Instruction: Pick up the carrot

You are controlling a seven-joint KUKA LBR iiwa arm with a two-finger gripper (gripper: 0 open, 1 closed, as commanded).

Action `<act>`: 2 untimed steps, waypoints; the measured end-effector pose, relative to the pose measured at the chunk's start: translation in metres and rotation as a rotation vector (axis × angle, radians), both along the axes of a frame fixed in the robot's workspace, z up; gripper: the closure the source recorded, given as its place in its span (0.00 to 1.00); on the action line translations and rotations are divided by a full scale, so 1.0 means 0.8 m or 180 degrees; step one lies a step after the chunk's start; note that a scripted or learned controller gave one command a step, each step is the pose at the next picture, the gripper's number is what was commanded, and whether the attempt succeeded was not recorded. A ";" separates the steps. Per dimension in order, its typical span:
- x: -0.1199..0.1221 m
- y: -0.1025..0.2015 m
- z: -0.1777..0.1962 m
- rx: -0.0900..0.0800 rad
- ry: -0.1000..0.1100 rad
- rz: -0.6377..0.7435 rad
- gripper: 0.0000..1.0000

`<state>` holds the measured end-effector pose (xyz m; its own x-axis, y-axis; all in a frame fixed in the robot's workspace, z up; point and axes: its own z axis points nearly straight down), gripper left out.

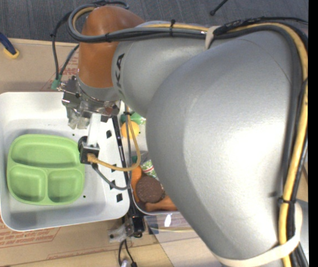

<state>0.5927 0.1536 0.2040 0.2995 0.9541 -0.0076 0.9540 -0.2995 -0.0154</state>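
The arm's grey bulk covers most of the right bin (132, 202). In the strip of that bin still showing, an orange piece that looks like the carrot (136, 174) lies beside a brown round thing (149, 189). More orange (163, 206) shows just below the brown thing. My gripper (76, 115) hangs over the upper part of the left bin (14, 107), just above the green plate's far edge. It is well to the left of the carrot, and nothing can be seen in it.
A green divided plate (45, 168) lies in the left bin. A yellow-orange round thing (129, 131) and something green (139, 119) show at the right bin's left edge. A blue and yellow tool (6, 44) lies on the cardboard at top left.
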 end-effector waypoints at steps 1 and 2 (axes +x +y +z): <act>0.037 0.083 -0.113 0.0005 -0.0016 0.0354 1.00; 0.079 0.000 -0.141 0.0003 -0.0027 0.1194 1.00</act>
<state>0.6558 0.1534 0.0915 -0.0710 0.9975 -0.0055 0.9975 0.0710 -0.0070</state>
